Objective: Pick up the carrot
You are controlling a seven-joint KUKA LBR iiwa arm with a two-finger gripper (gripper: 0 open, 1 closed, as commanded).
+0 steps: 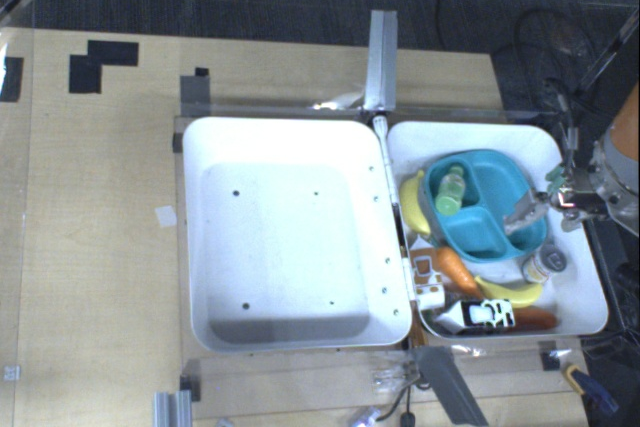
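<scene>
Approach step — carrot (455, 269) lying in right bin (590, 300), just below blue tray (485, 205). Gripper (527, 212) over tray; claw state cannot be told. Next: shift toward carrot, descend.

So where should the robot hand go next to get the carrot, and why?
Probably down-left in the picture, until it hangs above the carrot. The gripper sits over the blue tray, while the carrot lies past the tray's lower-left edge, beside a banana, with nothing on top.
</scene>
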